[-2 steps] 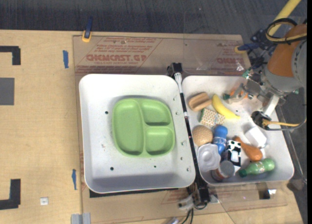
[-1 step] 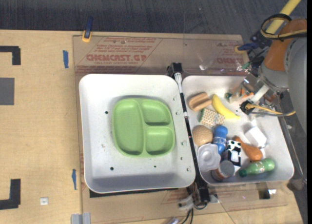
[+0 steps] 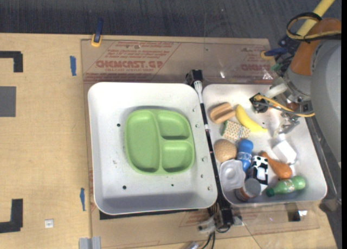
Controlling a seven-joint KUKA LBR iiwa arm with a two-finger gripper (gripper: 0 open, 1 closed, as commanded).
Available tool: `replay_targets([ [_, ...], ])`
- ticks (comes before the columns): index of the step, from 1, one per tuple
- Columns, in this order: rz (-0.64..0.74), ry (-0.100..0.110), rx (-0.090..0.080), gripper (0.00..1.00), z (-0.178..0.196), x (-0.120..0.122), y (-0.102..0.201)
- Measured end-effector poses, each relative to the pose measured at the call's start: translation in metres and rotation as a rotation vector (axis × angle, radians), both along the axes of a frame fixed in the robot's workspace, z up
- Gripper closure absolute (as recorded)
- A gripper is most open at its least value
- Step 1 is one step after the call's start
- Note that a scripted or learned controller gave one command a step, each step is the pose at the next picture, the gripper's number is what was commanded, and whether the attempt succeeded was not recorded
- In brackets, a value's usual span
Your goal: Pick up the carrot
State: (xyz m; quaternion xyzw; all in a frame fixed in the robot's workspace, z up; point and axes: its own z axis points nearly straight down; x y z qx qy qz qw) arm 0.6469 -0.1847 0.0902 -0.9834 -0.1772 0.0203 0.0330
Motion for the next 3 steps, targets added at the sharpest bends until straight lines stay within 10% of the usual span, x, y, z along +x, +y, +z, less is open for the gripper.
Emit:
replay_targets([
  [1,-0.051,-0.011,-0.010,0.00,0.001,-0.004,-0.021],
  [2,0.183,-0.059,-0.018,0.00,0.000,-0.112,-0.022],
  [3,0.389,-0.058,0.000,0.00,0.000,-0.081,-0.022],
])
